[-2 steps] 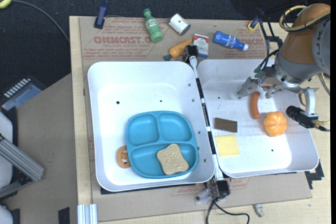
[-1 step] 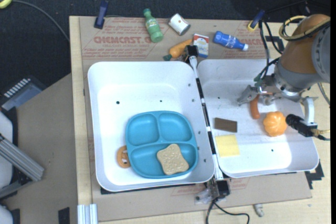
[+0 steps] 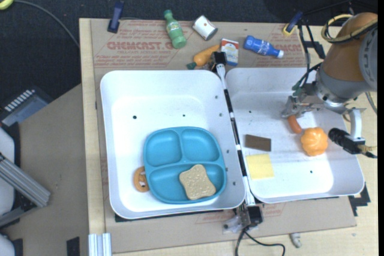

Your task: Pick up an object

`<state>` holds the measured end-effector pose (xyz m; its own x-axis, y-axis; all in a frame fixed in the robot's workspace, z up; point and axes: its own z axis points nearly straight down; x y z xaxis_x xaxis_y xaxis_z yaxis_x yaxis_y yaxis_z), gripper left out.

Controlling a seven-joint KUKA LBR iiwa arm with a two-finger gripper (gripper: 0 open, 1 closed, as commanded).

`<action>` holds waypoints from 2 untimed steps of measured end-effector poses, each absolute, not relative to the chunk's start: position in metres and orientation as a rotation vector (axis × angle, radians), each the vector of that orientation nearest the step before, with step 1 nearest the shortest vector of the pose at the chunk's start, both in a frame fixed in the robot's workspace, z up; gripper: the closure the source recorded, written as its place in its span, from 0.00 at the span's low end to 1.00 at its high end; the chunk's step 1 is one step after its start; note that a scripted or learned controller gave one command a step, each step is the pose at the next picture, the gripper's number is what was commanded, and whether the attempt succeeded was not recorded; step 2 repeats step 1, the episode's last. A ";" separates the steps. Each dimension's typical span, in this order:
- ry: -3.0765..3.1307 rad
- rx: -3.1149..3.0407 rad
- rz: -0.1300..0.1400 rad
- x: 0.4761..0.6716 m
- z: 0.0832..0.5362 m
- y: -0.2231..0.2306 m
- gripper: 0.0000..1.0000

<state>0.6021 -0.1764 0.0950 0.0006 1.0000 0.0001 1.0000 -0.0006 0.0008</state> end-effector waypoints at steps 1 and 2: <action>2.223 2.217 0.005 0.601 0.186 -0.083 1.00; 2.223 2.217 0.005 0.601 0.186 -0.083 1.00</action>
